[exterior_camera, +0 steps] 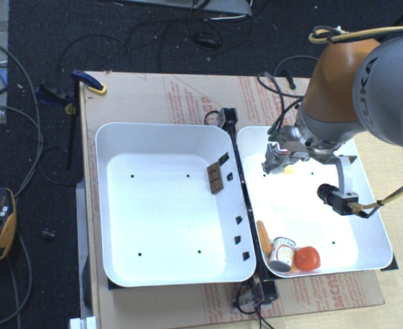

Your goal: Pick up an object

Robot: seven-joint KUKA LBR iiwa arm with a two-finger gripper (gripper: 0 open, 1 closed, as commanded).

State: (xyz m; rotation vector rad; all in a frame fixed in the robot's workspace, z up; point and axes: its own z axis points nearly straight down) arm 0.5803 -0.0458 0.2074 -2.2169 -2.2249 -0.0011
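2 white bins side by side. Right bin (366, 249): gripper (278, 162) low over far-left part, finger state can't tell; carrot (263, 236), tin can (282, 252), red tomato (307, 258) bunched at near-left corner, well apart from gripper. Left bin (119, 149): brown block (216, 179) by right wall.

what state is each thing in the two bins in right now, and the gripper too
small brown block: lying against the left bin's right wall
orange carrot-shaped stick: lying flat by the right bin's left wall
small white can: tipped on its side in the right bin's near corner
red tomato-like ball: resting beside the can, touching it
gripper: low over the right bin's far part, nothing seen held
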